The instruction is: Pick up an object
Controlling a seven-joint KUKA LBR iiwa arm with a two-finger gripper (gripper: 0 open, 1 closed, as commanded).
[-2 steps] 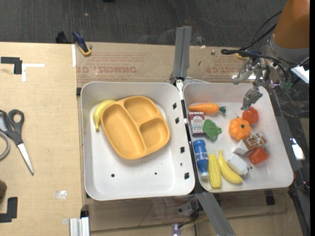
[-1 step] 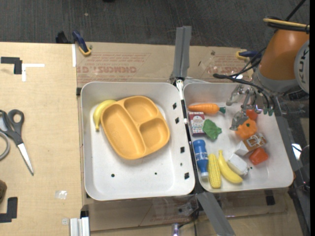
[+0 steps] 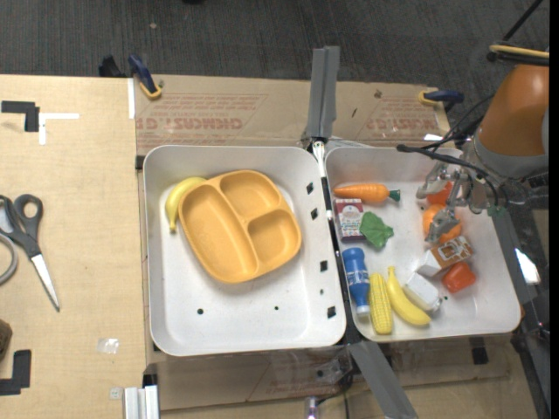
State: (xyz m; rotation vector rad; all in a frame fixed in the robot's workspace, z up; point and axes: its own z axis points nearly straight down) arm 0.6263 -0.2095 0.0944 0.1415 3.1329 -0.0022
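The arm (image 3: pixel 515 112) comes in from the upper right of the frame, its orange band rounded above the grey wrist, and its pincer (image 3: pixel 450 201) hangs low over the upper right part of the right bin (image 3: pixel 489 321). Whether the pincer is apart or together I cannot tell (cables and metal parts clutter that spot). Right at its tip sits an orange object (image 3: pixel 437 223), too small and crowded to name, and I cannot tell whether it is gripped.

The right bin holds the rest of the pickable things. A carrot (image 3: pixel 362 193) lies near the bin's top edge, and below it a small red box (image 3: pixel 348 217) sits just beside a green leafy piece (image 3: pixel 377 230). A blue bottle (image 3: pixel 355 276) lies along the bin's left wall, with a corn cob (image 3: pixel 380 304) and a banana (image 3: pixel 403 300) side by side to its right. A white block (image 3: pixel 423 291) touches the banana, a red round piece (image 3: pixel 458 277) lies near it, and a small brown packet (image 3: pixel 451 251) rests above that.

The left bin (image 3: pixel 175 321) carries a yellow divided plate (image 3: pixel 240 225), with a second banana (image 3: pixel 179 199) tucked against its upper left rim.

On the desk (image 3: pixel 70 278) at the left of the frame lie scissors (image 3: pixel 31 247).
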